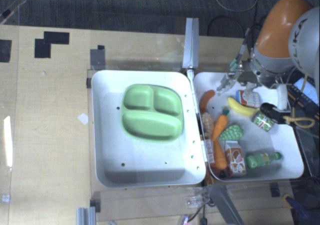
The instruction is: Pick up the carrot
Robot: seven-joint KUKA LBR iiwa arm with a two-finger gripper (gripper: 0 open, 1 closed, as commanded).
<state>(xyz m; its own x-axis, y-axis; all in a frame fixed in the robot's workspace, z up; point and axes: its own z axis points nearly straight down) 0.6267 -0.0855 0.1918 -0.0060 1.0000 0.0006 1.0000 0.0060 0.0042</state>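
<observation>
Carrot (219,127) lies in my right bin (298,165), near its left wall, pointing up and down the bin. A green bumpy toy (231,132) sits just beside it, and a small box (235,158) is close to its bottom end. My gripper (236,78) hangs over the bin's far edge, well apart from the carrot. I cannot tell how wide it is. If I come down a bit off, I might grab the green toy or bump the banana (241,107) instead.
</observation>
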